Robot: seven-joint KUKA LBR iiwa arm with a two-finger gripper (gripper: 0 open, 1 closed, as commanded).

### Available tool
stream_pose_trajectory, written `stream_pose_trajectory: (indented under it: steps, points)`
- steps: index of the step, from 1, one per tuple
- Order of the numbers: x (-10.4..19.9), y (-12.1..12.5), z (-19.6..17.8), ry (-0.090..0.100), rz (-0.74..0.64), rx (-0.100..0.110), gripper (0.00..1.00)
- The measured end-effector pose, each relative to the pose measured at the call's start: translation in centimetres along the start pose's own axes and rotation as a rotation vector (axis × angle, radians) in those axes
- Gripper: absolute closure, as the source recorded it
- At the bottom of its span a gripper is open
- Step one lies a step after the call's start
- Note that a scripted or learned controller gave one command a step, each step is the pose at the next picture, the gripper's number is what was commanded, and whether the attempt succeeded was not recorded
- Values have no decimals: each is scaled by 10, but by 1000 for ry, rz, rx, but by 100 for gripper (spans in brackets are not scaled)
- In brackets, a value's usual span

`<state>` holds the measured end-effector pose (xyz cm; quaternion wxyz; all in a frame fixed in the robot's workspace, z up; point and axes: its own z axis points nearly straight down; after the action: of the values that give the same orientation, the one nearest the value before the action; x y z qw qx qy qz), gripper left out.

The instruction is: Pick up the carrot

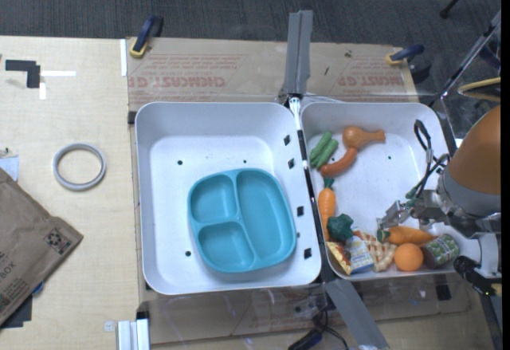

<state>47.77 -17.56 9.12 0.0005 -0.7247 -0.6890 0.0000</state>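
Bench [64, 101]: tape ring [80, 166] lay at the 9 o'clock side of the view, well apart from the bins, with a brown cardboard box [28, 241] toward 8 o'clock of it.

Left bin [159, 133] held a blue three-compartment plate [241, 220], sitting toward the 5 o'clock part of the bin floor.

Right bin [374, 113] held the toy food. Green bean pods [323, 149] lay near the bin's 10 o'clock corner, just beside a sausage [338, 163] at their 5 o'clock. A drumstick [362, 135] sat at 12 o'clock of the sausage. The carrot [327, 209] lay along the bin's 9 o'clock wall, roughly upright in the view, its green top pointing to 12 o'clock, nothing gripping it. A dark green broccoli piece [341, 227] touched or nearly touched it at the carrot's 5 o'clock. At 6 o'clock of the bin: a pizza slice [339, 257], a small packet [362, 253], then an orange ball [408, 257]. A second, orange carrot-like piece [410, 235] lay across, just at 12 o'clock of the ball; a green can [443, 249] lay at its 4 o'clock.

Arm [482, 161] entered from 3 o'clock. Tool [396, 218] sat low over the bin's 4 o'clock region, near the carrot-like piece, well apart from the carrot by the wall. Tool opening: could not tell.
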Motion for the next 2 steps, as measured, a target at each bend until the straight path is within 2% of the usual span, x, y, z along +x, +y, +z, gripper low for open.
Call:
stream_pose_trajectory:
  steps: [1, 2]
  points:
    - [-11, 0, 0, 0, 66, 0, 0]
    - [0, 0, 0, 0, -61, 1, 0]
